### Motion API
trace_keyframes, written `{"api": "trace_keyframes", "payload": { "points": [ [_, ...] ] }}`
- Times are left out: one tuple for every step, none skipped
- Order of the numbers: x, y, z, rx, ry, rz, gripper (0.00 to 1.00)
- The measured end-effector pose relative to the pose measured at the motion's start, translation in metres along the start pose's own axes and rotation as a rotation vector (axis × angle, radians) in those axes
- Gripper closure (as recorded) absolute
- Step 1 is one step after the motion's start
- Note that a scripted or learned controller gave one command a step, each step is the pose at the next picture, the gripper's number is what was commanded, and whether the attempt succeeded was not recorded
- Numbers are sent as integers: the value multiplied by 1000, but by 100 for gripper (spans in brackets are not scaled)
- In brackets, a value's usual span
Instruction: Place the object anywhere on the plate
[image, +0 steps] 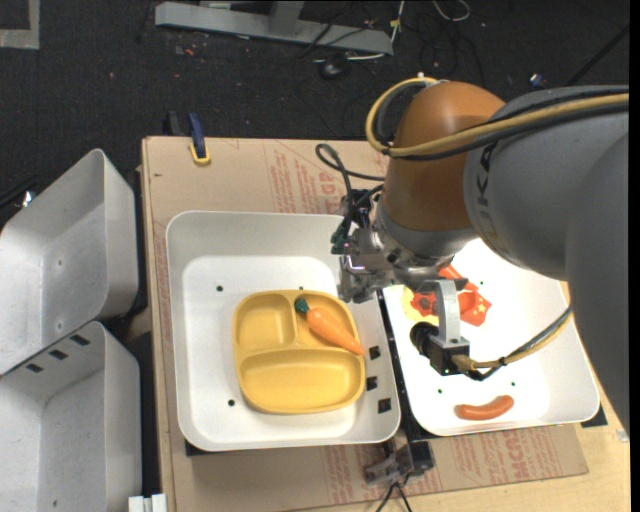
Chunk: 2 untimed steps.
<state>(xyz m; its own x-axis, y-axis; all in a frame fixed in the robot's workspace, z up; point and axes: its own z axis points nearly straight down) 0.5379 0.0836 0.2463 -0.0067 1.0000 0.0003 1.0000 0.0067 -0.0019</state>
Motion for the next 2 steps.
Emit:
{"api": "trace_keyframes", "payload": {
  "points": [
    [49,-10,-2,-1,0,0,100],
    [107,-8,0,-1,1,-2,100]
  ]
}}
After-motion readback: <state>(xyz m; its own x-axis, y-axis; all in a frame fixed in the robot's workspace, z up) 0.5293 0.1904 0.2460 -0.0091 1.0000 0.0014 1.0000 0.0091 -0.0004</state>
